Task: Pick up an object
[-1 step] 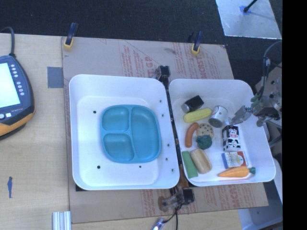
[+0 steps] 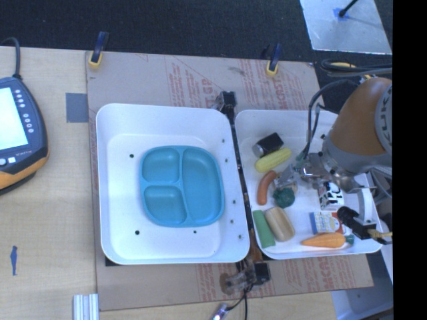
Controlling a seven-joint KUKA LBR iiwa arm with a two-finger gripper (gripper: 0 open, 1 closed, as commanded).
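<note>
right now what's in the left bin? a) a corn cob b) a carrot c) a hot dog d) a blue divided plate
d: the blue divided plate lies alone in the left bin, while the carrot, corn cob and hot dog are in the right bin.

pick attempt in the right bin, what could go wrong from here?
1. The gripper sits low among crowded items: the corn, hot dog and teal piece lie close together, so it may nudge or snag a neighbour.
2. The toys are rounded and could slip out on closing.
</note>
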